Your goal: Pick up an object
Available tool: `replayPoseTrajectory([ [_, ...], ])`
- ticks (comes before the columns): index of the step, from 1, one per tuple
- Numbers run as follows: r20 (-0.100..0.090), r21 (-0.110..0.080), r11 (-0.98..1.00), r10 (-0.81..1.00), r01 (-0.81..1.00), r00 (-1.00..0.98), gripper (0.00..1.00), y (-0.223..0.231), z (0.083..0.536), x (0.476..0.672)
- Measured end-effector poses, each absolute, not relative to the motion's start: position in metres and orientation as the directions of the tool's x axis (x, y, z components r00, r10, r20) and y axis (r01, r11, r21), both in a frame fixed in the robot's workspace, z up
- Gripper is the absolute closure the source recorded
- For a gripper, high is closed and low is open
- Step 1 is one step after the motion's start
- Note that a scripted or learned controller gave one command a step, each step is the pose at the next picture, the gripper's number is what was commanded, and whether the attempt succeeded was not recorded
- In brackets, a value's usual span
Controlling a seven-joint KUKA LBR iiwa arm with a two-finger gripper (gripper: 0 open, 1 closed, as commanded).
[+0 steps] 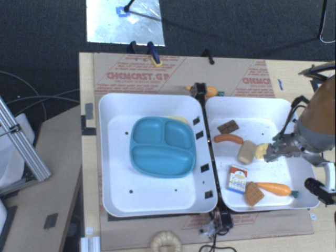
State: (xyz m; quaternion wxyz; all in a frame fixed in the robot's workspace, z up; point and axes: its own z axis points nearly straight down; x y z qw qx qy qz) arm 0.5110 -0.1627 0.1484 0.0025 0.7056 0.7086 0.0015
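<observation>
Gripper (271,153) is low in the right bin (278,111), tip against the pale yellow chunk (261,151); you can't tell from this angle whether it's open or closed, or whether it has hold of anything.

Count for you: two white bins side by side. Left bin (113,140) has one blue divided plate (161,146) with one pale yellow item (180,119) just showing behind its far edge. Right bin has seven items:
- one brown chocolate bar (228,126)
- one sausage (228,138)
- one tan bread-like block (246,153)
- the yellow chunk, touching the tan block's right side
- one small red-and-white carton (237,178)
- one waffle-like cracker (253,193)
- one carrot (274,188)

Yellow chunk sits mid-bin, too small and blocky to read a long axis. Sausage lies left-right. Carrot lies left-right too, green end toward the right wall, other end touching the cracker. Tan block's long axis runs roughly near-far, slightly tilted.
</observation>
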Motion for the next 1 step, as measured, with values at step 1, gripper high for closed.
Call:
replayPoseTrajectory([
  [1,-0.002,0.009,0.005,1.000,1.000,-0.005,1.00,-0.1617,0.2129,0.5130],
])
